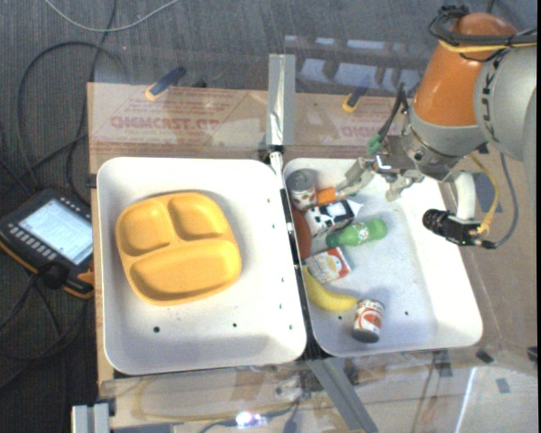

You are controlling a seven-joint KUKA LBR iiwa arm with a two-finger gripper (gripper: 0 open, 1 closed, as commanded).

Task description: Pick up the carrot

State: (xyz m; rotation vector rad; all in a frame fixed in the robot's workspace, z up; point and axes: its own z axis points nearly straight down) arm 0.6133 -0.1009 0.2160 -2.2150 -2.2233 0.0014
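The carrot (300, 234) lay apart from the claw (377, 179), as a long orange-red thing along the left wall of the right bin (451, 327), near the middle of the frame. The claw hung over the upper part of that bin, and its two fingers (353, 184) were spread, with nothing held between them. One finger pointed down and to the left, toward a small orange piece (325, 195); I could not tell what this piece was. The arm (451, 88) came in from the upper right of the frame, with its orange band just above the wrist.

Just left of the orange piece stood a grey tin (299, 188), at the upper left corner of the right bin. Below the piece was a black and white carton (335, 213), and beside it a green bottle (359, 234) lay on its side. Lower there was a small red and white carton (329, 264), then a banana (329, 298), and near the bottom of the bin a red can (368, 319) lay tilted.

The left bin (198, 350) held a yellow plate (178, 244) with three compartments. At the left edge of the frame, outside the bins, a control pendant (45, 233) with a lit screen rested on the floor
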